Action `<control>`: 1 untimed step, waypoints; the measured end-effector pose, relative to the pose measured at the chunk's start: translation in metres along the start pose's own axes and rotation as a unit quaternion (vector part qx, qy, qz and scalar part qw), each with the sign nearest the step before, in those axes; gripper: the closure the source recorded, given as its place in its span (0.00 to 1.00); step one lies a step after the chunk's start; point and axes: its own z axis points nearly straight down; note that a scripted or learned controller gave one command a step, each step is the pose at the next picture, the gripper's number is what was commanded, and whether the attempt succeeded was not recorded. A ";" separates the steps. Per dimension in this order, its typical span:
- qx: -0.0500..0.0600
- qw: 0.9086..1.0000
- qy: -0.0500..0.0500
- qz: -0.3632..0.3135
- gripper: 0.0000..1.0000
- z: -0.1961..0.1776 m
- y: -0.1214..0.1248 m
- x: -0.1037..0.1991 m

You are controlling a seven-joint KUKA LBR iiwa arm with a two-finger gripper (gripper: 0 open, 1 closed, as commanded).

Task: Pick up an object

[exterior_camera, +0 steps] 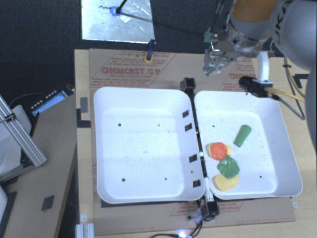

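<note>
Four objects [228,158] in right bin [277,133]

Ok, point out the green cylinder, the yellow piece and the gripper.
green cylinder [242,135], camera view, middle of its side.
yellow piece [226,183], camera view, middle of its visible top, below the dark green object.
gripper [214,69], camera view, at the fingertips above the right bin's far edge.

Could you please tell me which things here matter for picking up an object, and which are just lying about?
Part of the job:
gripper, raised behind the bins
green cylinder
orange-red piece
dark green piece
yellow piece
right bin holding all four

Just lying about:
left bin
silver sheet
yellow-and-blue clip
</note>
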 end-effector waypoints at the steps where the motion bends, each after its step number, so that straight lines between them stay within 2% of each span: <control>1: 0.001 1.000 0.000 0.001 1.00 -0.032 0.013 0.066</control>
